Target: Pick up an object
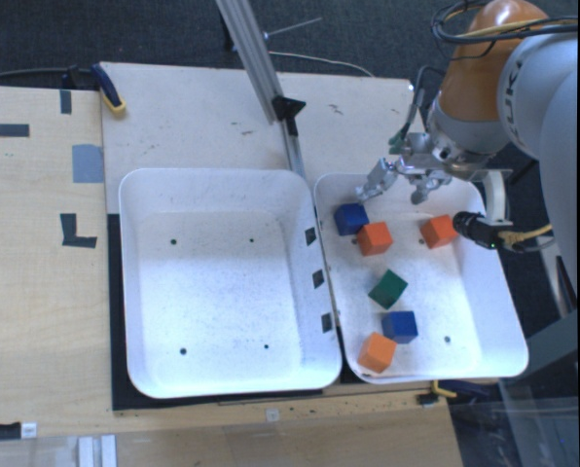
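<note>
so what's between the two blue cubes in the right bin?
In the camera view, the green cube lies between the upper blue cube and the lower blue cube; an orange cube sits just beside the upper one.

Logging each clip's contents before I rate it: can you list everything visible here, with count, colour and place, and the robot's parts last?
Bins: 2, white, side by side on the bench; left bin, right bin.
Blue cubes: 2, right bin; one near its top-left corner, one lower down.
Orange cubes: 3, right bin; beside the upper blue cube, near the right wall, at the bottom edge.
Green cube: 1, middle of right bin.
Metal pole: 1, grey, slanting over the bench above the bins.
Arm: 1, grey with orange band, upper right.
Gripper: 1, open, above the right bin's top edge, holding nothing.
</note>
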{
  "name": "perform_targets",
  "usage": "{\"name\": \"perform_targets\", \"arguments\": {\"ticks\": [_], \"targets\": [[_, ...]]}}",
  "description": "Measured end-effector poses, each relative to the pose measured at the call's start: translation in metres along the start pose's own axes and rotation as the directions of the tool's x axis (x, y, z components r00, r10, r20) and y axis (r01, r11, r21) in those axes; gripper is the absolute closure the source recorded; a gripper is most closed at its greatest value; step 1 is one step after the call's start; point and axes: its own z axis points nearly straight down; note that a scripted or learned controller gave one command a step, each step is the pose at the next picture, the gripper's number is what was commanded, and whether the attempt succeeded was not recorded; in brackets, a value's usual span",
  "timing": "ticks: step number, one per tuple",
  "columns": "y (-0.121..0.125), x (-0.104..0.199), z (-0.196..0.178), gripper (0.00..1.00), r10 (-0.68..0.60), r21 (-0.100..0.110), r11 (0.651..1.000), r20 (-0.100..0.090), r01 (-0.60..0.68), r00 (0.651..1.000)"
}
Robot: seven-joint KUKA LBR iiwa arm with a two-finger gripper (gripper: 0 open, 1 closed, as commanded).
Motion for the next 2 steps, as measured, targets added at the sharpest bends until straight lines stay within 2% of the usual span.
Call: {"name": "perform_targets", "arguments": {"ticks": [1, 2], "targets": [[0.013, -0.007, 0.128, 0.0, 0.002, 0.003, 1.0, 0.0, -0.002, 1.0], [0.015, -0.007, 0.114, 1.0, 0.001, -0.003, 1.0, 0.001, -0.001, 1.0]]}}
